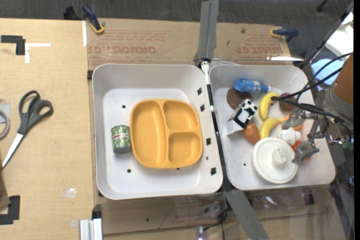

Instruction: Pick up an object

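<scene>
So the end effector (306,140) is sitting at the right side of the frame, low over the right bin (233,177), right where the clutter is thickest. Its fingers look spread apart, one up near an orange-and-white bit and one down by the white lid's edge, and I don't see anything actually pinched between them. So nothing is held yet, as far as I can tell.

Candidates for the pick are all in that right bin: a banana (269,115) curved through the middle, a blue bottle (250,86) toward the top, a black-and-white toy (243,112) just left of the banana, a small orange thing (251,132) below it, and a big round white lid (274,159) at the bottom. A small white and orange piece (291,133) sits right next to the fingers, touching or nearly touching the lid.

My take on doing this well: go for that small piece, since it's closest and narrow enough to fit between the fingers. The lid looks too wide and flat to grab across. Center the fingers on one item only, come straight down, and close before lifting, or a neighbor gets nudged instead.

The left bin (107,177) has a yellow divided plate (166,133) and a small green can (120,138); not worth the trip.
</scene>
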You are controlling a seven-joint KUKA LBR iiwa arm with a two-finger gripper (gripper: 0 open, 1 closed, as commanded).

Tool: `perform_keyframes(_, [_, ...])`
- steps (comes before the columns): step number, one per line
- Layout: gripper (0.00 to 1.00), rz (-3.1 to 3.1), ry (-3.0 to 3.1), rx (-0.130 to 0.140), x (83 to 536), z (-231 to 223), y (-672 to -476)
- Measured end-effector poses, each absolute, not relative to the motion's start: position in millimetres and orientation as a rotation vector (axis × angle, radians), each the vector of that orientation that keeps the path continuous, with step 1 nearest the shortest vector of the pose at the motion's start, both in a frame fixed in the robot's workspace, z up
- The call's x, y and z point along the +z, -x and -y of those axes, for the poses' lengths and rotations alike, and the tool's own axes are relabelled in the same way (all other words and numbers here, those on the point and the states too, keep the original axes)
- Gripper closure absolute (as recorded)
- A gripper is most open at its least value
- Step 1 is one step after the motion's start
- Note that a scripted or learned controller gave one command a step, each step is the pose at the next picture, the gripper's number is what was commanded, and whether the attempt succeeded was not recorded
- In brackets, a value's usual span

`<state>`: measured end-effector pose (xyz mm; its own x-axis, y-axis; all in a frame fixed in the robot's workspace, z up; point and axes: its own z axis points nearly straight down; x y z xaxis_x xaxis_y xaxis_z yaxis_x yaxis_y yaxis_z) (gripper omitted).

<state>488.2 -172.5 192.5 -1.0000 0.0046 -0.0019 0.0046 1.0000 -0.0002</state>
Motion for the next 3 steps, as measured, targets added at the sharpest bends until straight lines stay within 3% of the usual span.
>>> perform_keyframes(1, [0.00, -3.095, -0.297, -0.009, 130, 173, -534.4])
perform_keyframes(2, [0.00, -3.049, -0.431, -0.007, 128, 147, -582.9])
perform_keyframes(3, [0.00, -3.008, -0.673, 0.002, 127, 143, -616.1])
